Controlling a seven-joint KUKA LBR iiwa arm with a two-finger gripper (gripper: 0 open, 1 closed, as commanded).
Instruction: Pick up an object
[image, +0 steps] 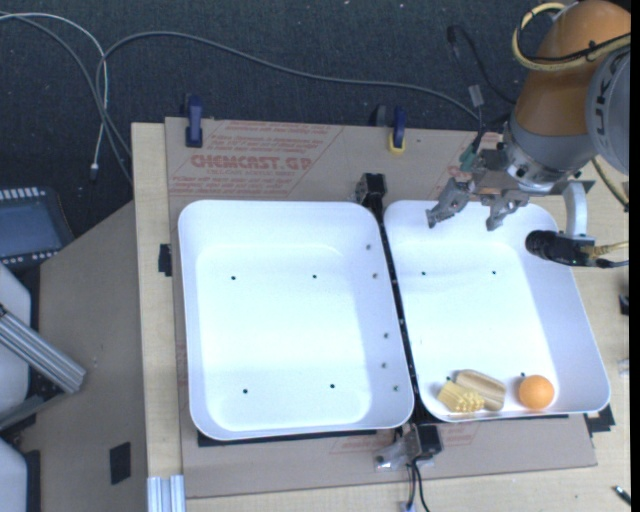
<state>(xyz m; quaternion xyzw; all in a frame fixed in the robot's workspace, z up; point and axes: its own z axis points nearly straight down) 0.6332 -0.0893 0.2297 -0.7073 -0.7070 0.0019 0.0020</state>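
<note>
My gripper (467, 217) hangs over the far edge of the right bin (500, 300), its two fingers spread open with nothing between them. An orange ball (536, 391) lies at the bin's near right corner. Beside it, to the left, rest a tan bread-like roll (481, 383) and a yellow corn piece (460, 399), touching each other. All three objects are far from the gripper, along the bin's near edge.
The left bin (290, 320) sits next to the right one, on a cardboard sheet (260, 160) clamped by blue clips (194, 118). A black fitting (371, 187) stands between the bins' far corners. Cables trail across the dark floor behind.
</note>
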